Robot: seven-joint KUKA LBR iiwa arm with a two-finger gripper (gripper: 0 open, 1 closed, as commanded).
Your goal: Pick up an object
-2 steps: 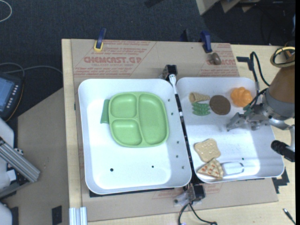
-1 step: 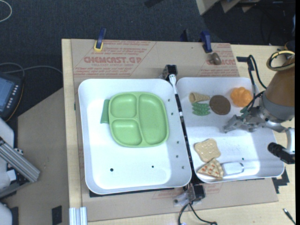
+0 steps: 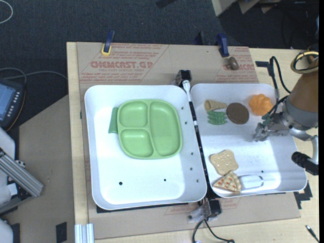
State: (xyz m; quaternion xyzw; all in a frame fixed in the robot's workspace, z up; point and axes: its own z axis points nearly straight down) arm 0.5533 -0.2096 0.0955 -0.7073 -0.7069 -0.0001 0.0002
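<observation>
Camera view, landmark: the right bin (image 3: 283, 178) is serving as the reference for every place below; it is sitting on the worktop (image 3: 152, 59) just beside the left bin (image 3: 101, 151).
Camera view, arm: the arm (image 3: 304, 97) is reaching in over the right bin's right rim.
Camera view, tool: the tool (image 3: 263, 130) is hanging low over the bare floor in the right half of the right bin; its state I cannot tell, and nothing is showing between its tips.
Camera view, candidates: an orange object (image 3: 260, 104) is lying at the right bin's far side, nearest the tool; a brown disc (image 3: 237, 113), a green piece (image 3: 217, 117) and a tan cone (image 3: 214, 105) are lying further left along that far side.
Camera view, near end: a cracker-like piece (image 3: 224, 161) and a pizza slice (image 3: 227, 183) are lying at the right bin's near-left corner.
Camera view, elsewhere: a green divided tray (image 3: 150, 128) is resting in the left bin.
Progress: every object is lying in a bin, so the pick is looking not yet done; closing on one thing and lifting it are left.
</observation>
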